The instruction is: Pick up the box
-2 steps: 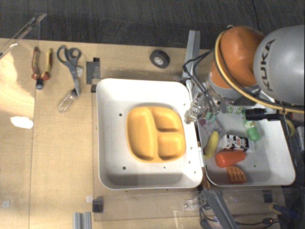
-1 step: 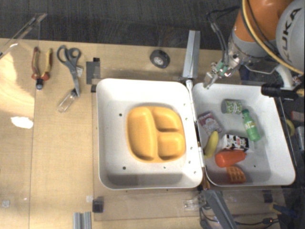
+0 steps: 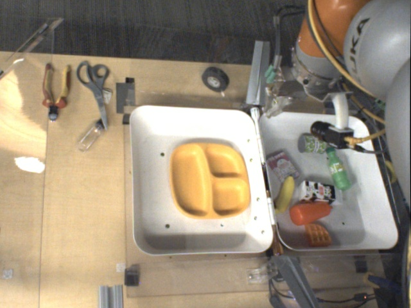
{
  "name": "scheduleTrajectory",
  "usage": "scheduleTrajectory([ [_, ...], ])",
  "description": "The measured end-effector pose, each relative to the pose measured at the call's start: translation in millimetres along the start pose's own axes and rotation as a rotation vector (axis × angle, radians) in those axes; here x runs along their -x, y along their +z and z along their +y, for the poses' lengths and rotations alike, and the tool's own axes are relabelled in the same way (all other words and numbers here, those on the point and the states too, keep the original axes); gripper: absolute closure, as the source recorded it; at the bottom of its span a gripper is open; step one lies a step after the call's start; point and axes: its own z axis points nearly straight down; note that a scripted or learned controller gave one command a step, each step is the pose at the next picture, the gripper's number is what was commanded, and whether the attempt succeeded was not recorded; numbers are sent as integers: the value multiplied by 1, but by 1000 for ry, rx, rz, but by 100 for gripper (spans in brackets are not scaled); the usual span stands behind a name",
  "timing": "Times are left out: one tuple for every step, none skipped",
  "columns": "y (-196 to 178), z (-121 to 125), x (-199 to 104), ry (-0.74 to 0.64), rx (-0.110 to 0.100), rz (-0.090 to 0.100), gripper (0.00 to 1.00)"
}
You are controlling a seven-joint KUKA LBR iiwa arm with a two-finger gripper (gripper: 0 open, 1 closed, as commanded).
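Observation:
The box is a small black-and-white carton lying on its side in the middle of the right bin. It rests between a yellow banana and a green bottle, just above an orange-red carrot-shaped toy. My gripper hangs over the far left corner of the right bin, well up and left of the box. Nothing is visibly held in it. The grey arm with its orange band fills the upper right.
The left bin holds a yellow divided tray. The right bin also has a pinkish packet, a green can and an orange waffle piece. Scissors, pliers and a tape roll lie on the bench.

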Motion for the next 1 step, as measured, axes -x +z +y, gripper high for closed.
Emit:
scheduleTrajectory([
  [44,-33,40,-351,2,0,100],
])
